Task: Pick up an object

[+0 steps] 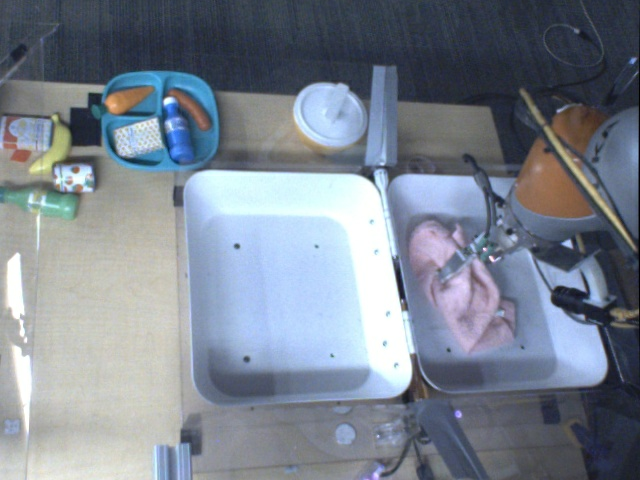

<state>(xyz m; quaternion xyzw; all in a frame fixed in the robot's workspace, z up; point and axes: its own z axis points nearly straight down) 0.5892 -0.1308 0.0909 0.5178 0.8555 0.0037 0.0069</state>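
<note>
A crumpled pink cloth (462, 288) lies in the right white bin (570, 353), spread from the bin's upper left toward its middle. My gripper (468, 259) comes in from the right and sits low over the cloth's upper part, its tip against or just above the fabric. The grey arm with its orange band (556, 173) rises behind it at the bin's right side. No part of the cloth looks lifted off the bin floor.
The left white bin (290, 288) adjoins the right one along a metal divider (381, 118). Behind the bins stand a lidded white cup (330, 114) and a blue tray of toy food (160, 120). Small toys (50, 173) lie at the far left.
</note>
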